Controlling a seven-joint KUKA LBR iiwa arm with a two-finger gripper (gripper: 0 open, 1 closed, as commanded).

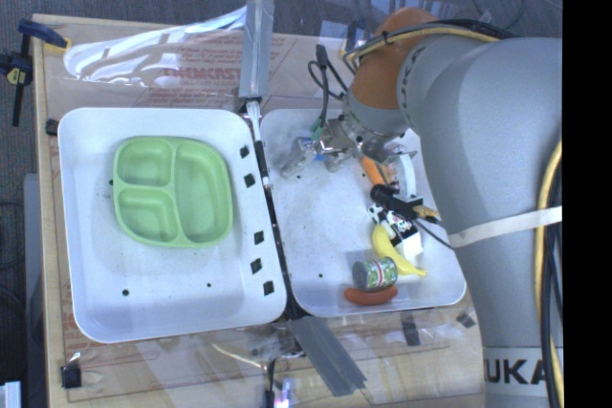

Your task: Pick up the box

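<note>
— White plastic is gleaming in both bins. Where is the hand (323,144) sitting?

— It is hanging low over the far end of the right bin (316,234), close to the divider, at the tip of the grey arm (478,129), which is reaching in from the right and covering that bin's far right corner.

— Is it clenching anything?

— I cannot tell whether it is clenched or released; the metal parts are blurring together there, and nothing is showing in its grip.

— And the box (411,244)?

— What is looking like the box, a small white item with dark markings, is lying against the right bin's right wall, well apart from the hand. A yellow banana (385,246) is touching it on the left. Just in front, a can (375,273) is lying on its side, and a red sausage-shaped piece (371,296) is resting by the near rim.

— Anything between the hand and the box?

— An orange piece (372,171) is lying there.

— The left bin (86,282)?

— It is holding a green divided plate (174,191), lying flat. Both bins are sitting side by side on the counter (435,325).
</note>
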